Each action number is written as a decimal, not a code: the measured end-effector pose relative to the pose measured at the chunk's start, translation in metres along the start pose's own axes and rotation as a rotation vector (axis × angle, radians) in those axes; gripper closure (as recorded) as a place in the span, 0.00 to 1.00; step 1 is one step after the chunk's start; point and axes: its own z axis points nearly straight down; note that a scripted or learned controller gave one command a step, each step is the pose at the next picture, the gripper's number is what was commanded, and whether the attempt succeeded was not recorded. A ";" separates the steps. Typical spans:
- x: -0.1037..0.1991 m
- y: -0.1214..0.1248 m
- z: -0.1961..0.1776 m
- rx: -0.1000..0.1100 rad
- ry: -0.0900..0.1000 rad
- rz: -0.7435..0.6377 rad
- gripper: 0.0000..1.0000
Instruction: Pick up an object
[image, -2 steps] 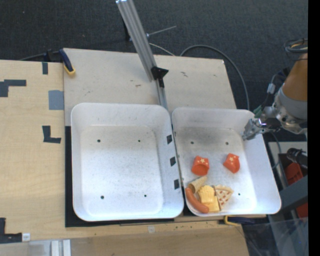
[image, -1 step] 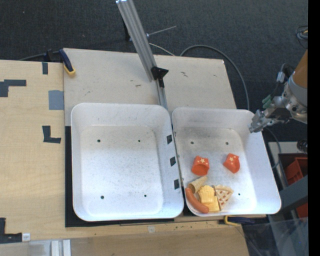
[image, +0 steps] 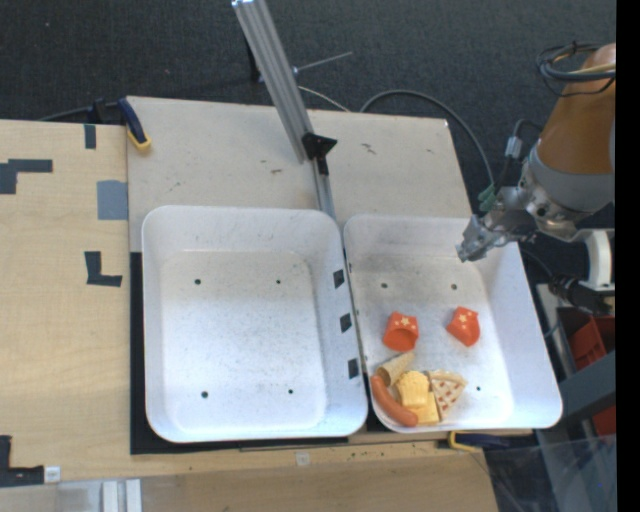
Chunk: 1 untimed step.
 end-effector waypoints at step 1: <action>0.045 -0.006 0.009 0.001 -0.001 0.002 1.00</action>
